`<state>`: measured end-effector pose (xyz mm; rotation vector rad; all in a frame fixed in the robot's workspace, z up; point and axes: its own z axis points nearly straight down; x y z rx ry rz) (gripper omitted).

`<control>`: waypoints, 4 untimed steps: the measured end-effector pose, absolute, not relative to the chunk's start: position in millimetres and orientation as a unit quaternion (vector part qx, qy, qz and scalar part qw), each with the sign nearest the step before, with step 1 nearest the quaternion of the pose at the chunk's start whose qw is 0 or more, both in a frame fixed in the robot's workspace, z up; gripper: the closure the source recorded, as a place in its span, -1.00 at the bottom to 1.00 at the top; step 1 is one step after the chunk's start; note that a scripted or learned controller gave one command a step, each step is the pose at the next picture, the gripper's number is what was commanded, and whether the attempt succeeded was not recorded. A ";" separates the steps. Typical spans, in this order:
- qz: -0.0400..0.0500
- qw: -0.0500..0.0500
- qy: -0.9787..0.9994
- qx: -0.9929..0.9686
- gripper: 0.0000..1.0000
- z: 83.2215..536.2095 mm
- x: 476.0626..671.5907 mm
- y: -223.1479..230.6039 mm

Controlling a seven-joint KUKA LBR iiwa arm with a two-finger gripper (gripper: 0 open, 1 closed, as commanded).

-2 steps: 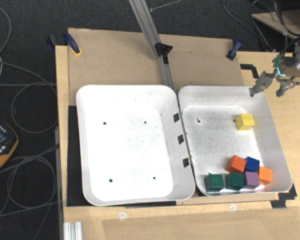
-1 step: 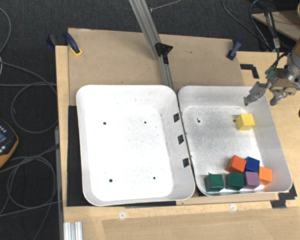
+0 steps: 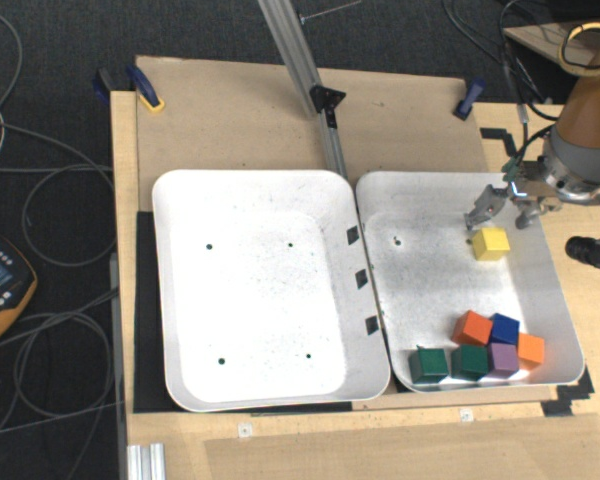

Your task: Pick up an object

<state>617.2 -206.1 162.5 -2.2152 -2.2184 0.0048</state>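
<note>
Wires [image 3: 40, 178] are seen on the dark floor at the left, kept off the tabletop [image 3: 230, 108] so nothing gets caught. Next, the left bin [image 3: 170, 268] is laid flat on the tabletop, and only small dark dots are seen on its floor. A grey pole [image 3: 295, 43] is slanted down to the spot where the two bins meet, most likely to hold something up.

In the right bin [image 3: 420, 268], a yellow block [image 3: 490, 244] is left by itself near the far side, well apart from the others, so it can likely be grabbed with ease. Green, orange, blue and purple blocks [image 3: 480, 346] are bunched in the near corner, touching each other, which would make them harder to grab.

At the right, the claw [image 3: 508, 206] is held open just above the yellow block, with nothing between its fingers. The block is not yet picked up.
</note>
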 end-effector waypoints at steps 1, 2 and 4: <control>0.002 0.003 -0.707 -0.707 -1.00 115.6 610.4 -211.6; -0.001 -0.001 -0.707 -0.707 1.00 130.2 612.7 -211.4; -0.001 -0.003 -0.708 -0.707 1.00 239.2 608.3 -211.0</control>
